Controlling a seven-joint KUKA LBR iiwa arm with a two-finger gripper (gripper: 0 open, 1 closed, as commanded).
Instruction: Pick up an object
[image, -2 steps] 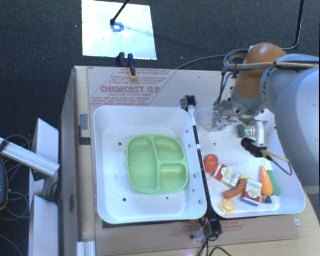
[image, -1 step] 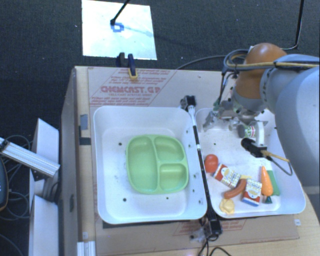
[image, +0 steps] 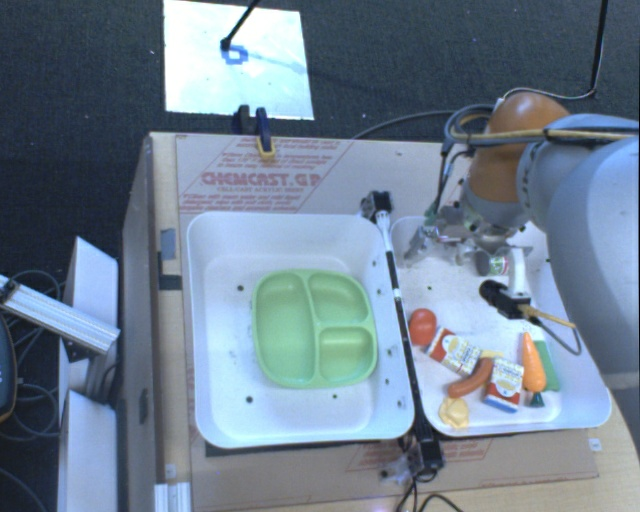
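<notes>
My gripper (image: 441, 243) hangs over the far left part of the right bin (image: 590, 405), below the orange-banded wrist. No object shows in its grasp. Nearer the camera in that bin lie a red ball-like fruit (image: 422, 325), a small printed carton (image: 455, 352), a brown sausage (image: 470, 380), a second carton (image: 505, 383), an orange carrot (image: 531, 362) and a yellow piece (image: 455, 412). The fruit lies closest to the gripper, some way in front of it.
A green divided plate (image: 313, 328) lies in the left bin (image: 225, 240). A black-edged divider (image: 395, 290) runs between the bins. The grey arm (image: 590, 220) covers the right bin's far right side.
</notes>
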